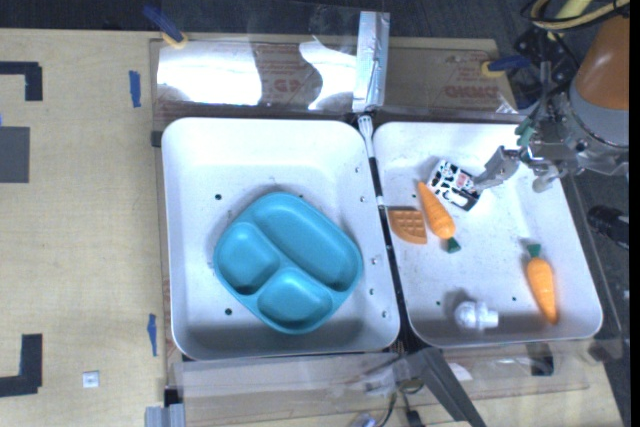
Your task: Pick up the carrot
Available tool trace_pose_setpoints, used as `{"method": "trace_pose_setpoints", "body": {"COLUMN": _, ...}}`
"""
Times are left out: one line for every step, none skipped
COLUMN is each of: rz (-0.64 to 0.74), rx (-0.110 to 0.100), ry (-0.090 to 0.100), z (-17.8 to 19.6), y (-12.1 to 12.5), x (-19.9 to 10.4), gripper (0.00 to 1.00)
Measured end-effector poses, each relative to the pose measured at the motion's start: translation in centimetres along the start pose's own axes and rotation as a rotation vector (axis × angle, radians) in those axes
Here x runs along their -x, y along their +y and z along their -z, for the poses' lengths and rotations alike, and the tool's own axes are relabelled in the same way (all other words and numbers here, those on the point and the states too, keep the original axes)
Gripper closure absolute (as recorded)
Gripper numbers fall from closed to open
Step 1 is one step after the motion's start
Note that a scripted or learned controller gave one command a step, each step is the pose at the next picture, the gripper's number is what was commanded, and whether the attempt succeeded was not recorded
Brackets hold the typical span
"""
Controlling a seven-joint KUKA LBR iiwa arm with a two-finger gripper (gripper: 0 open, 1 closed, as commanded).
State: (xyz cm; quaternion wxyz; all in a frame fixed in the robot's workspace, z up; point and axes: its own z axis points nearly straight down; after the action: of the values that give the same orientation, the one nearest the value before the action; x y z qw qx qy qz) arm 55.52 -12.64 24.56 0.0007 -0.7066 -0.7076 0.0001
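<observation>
left bin (190, 215): tray (288, 260) | right bin (580, 315): two carrots (436, 211) (541, 285), waffle (408, 225) left of one

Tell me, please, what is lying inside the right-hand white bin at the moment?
The right bin holds two carrots, a waffle-like orange piece, a black-and-white patterned item and a small white object. The gripper partly covers the patterned item.

One fixed overhead camera, slanted down on both white bins (180, 215).
</observation>
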Motion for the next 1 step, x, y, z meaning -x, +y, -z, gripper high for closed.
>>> {"method": "trace_pose_setpoints", "body": {"rz": -0.047, "rx": 0.011, "ry": -0.004, "z": -14.71, "y": 2.95, "x": -2.24, "gripper": 0.00}}
